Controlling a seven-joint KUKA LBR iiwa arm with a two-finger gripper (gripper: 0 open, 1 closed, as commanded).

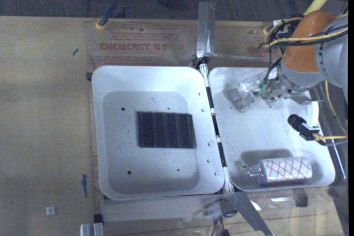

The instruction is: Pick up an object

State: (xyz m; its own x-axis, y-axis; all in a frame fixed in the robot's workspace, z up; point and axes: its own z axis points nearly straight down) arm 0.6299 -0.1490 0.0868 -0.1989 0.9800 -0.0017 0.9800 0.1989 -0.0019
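Note:
A black ribbed rectangular pad (pixel 166 129) lies flat in the middle of the left bin (pixel 110 91). In the right bin (pixel 326 174), a small bottle with a red-and-white lattice label (pixel 282 169) lies on its side near the front edge, cap pointing left. My gripper (pixel 241 96) is low over the back left part of the right bin, reaching in from the right. It is well apart from the bottle and across the divider from the pad. Nothing is visibly held in it.
The two bins meet at a raised divider (pixel 214 124) running front to back. The grey arm with its orange band (pixel 310 41) covers the back right corner of the right bin. A wooden bench top (pixel 44 119) surrounds the bins.

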